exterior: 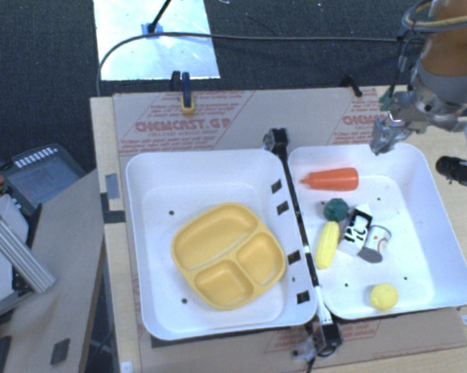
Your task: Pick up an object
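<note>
I am hovering my gripper [381, 141] over the right bin's [434, 286] far rim, touching nothing; its opening is unclear. The carrot [329, 180] is lying just below, inside the bin.

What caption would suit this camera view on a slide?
Robot gripper poised over right bin of toy food; yellow divided tray in left bin.

Right bin [428, 206] as landmark — carrot [330, 180] at its far-left corner, green piece [336, 209], banana [327, 244] and black-and-white can [364, 234] crowded at its left-centre, lemon [384, 296] near its front rim, open floor along its right half — gripper [383, 139] above its far rim.
</note>
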You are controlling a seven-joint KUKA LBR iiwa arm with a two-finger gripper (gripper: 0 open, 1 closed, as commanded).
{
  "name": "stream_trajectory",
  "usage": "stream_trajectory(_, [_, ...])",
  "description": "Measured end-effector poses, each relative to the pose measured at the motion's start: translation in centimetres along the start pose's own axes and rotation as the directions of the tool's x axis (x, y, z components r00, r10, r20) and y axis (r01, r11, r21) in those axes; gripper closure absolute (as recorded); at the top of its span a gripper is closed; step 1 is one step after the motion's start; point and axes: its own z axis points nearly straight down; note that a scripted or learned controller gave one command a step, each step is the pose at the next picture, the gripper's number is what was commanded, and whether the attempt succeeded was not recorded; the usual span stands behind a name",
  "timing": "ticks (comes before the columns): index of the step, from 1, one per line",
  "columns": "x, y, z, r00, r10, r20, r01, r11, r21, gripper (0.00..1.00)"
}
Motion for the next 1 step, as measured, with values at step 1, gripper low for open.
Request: stream_trajectory(1, [5.41, 0.18, -0.44, 1.0, -0.002, -0.001, 0.002, 1.0, -0.002, 1.0])
